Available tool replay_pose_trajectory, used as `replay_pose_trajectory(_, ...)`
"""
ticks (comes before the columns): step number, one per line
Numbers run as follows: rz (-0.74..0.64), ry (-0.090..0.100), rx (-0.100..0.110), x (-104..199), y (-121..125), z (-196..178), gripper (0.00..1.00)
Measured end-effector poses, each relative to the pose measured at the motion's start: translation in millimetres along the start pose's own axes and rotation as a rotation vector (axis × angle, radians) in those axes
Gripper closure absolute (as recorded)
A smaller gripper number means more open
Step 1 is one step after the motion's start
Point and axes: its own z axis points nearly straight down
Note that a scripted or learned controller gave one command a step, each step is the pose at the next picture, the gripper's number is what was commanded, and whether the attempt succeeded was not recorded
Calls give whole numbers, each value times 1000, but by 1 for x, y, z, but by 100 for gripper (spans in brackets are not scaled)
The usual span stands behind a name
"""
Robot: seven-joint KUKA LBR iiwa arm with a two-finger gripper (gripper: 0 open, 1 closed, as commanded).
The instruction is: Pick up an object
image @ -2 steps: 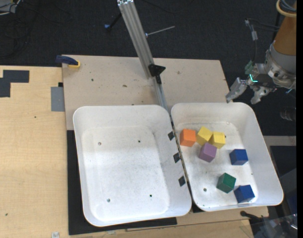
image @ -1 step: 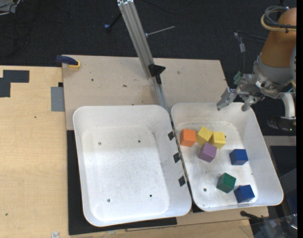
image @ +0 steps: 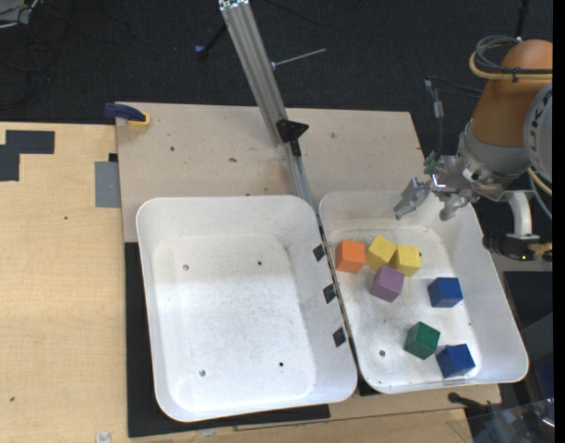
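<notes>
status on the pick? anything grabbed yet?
Nothing grabbed yet. The tool hangs open over the back edge of the right bin, with nothing between its fingers. All seven blocks lie on the bin floor: orange block, two yellow, purple block, green block, two blue. Left to do: choose a block, descend, close, lift.

You are looking through a single fixed camera mounted above the surface (image: 218, 146), tilted down at a slant so that the far edge sits high in the frame and the near edge low. It stands far enough back to take in both white bins whole: the left bin (image: 172, 224) and the right bin (image: 490, 275) side by side. The arm (image: 504, 109) enters from your right.
</notes>
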Motion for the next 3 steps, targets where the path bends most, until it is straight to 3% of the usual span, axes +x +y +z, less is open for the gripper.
replay_pose_trajectory(1,-5,1,0,6,2,46,0)
replay_pose_trajectory(2,-5,-1,-4,5,3,33,100)
replay_pose_trajectory(3,-1,-2,-11,1,3,-10,100)
